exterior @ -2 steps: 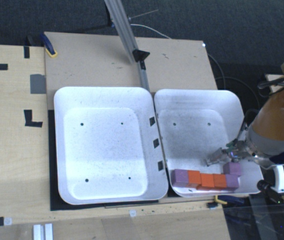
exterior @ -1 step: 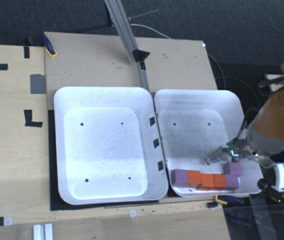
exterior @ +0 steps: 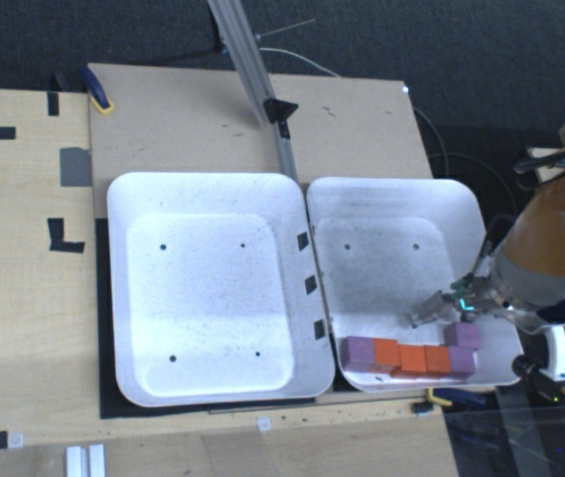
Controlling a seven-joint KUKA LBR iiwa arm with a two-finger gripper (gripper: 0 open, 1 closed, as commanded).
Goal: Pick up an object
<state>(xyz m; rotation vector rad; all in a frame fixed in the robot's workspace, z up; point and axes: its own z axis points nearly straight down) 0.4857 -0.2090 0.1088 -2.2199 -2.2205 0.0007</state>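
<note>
jaws low in the right bin, blocks lined up along its near wall

your jaws (exterior: 439,311) sat low inside the right bin (exterior: 361,199), towards its right side, with a grey finger (exterior: 425,315) reaching left over the bin floor. you could not tell from this slanted look whether the jaws were open or closed, and nothing could be seen between them. a small green light glowed at the wrist just right of them.

just below and right of the jaws, a purple block (exterior: 464,335) stood against the bin's right side, apart from the finger. below it a row of blocks ran along the bin's near wall: a purple block at the left end (exterior: 360,352), then an orange block (exterior: 386,354), a second orange stretch (exterior: 426,359), and another purple piece (exterior: 462,361) at the right end, under the upper purple block. the pieces in the row touched one another.

behind the jaws your arm (exterior: 545,241) came in from the right, its orange band above the grey wrist, over the bin's right rim.

the left bin (exterior: 123,266) lay side by side with the right one, their rims meeting in the middle with small dark clips along the seam. both rested on the desk (exterior: 24,266), which carried black tape marks on its left part. a grey metal rail (exterior: 247,53) slanted down from the top towards the seam between the bins.
</note>
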